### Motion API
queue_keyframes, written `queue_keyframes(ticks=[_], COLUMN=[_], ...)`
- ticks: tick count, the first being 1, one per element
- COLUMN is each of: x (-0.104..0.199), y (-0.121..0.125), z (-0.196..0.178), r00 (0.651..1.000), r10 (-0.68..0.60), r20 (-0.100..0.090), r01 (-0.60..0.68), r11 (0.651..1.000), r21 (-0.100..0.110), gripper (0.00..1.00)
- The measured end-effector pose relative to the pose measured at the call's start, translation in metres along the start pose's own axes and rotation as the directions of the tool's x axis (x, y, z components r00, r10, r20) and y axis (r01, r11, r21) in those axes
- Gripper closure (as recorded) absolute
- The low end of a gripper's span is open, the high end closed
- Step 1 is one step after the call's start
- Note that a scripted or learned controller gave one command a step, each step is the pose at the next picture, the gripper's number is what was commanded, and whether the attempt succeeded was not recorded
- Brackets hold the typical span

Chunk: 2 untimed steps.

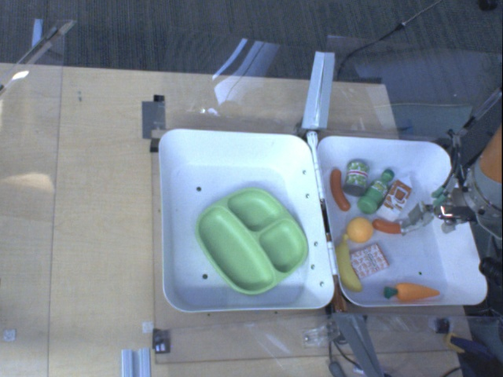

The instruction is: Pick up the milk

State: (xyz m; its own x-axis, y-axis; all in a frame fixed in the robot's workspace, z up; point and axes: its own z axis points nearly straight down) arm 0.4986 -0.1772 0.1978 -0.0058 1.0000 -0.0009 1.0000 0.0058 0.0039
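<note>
The milk (397,196) is a small white carton with red-brown print, lying in the right bin (440,159) near its middle. A green bottle (376,193) touches its left side. My gripper (416,217) reaches in from the right edge and hangs just below and to the right of the carton, close to it. Nothing can be seen held in it. The arm's wrist (454,206) sits over the bin's right wall.
Around the milk lie a can (357,175), a red sausage (339,188), an orange (359,230), a small red sausage (385,226), a banana (348,265), a pink packet (368,261) and a carrot (413,292). The left bin (181,171) holds a green divided plate (251,238).
</note>
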Motion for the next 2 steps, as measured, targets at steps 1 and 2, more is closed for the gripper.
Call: queue_keyframes(ticks=[1,2], x=[-0.022,-0.015], y=[0.085,0.129], z=[0.083,0.110], r00=[0.999,0.994], r10=[0.041,0.106], r20=[0.009,0.001], r01=[-0.041,-0.106], r11=[0.998,0.994], r21=[-0.044,-0.005], gripper=[0.00,0.00])
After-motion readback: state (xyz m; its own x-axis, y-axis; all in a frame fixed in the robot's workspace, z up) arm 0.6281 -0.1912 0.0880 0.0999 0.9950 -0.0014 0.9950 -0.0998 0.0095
